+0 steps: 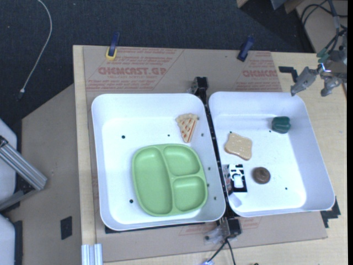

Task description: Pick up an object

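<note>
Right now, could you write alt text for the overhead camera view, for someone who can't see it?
A robot gripper hovers open above the far right corner of two white bins. The right bin holds a green block, a slice of toast and a brown cookie. The left bin holds a green divided plate and a waffle wedge.

2 white bins (110, 148), 1 green tray (168, 179), 1 waffle pc (187, 126), 1 toast (239, 146), 1 green block (281, 124), 1 brown disc (261, 175)
</note>
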`<act>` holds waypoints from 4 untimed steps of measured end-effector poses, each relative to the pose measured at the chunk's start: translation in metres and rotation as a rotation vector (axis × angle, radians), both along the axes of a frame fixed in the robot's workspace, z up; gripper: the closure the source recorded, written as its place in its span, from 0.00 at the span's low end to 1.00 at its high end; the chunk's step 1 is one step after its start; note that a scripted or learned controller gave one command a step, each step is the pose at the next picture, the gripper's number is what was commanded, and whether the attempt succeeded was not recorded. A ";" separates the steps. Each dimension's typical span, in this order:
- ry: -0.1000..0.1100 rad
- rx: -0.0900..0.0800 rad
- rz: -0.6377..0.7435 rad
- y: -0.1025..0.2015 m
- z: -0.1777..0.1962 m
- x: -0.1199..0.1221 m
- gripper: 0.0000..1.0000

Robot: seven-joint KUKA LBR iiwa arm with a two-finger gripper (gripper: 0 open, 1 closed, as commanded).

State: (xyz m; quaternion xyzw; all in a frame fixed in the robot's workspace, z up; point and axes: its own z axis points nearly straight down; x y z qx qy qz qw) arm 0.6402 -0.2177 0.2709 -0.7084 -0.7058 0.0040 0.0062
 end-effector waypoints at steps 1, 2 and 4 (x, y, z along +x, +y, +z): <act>-0.014 -0.003 0.004 0.001 0.009 0.002 0.00; -0.007 -0.001 0.005 0.005 -0.055 0.004 0.00; -0.008 -0.002 0.005 0.014 -0.160 0.008 0.00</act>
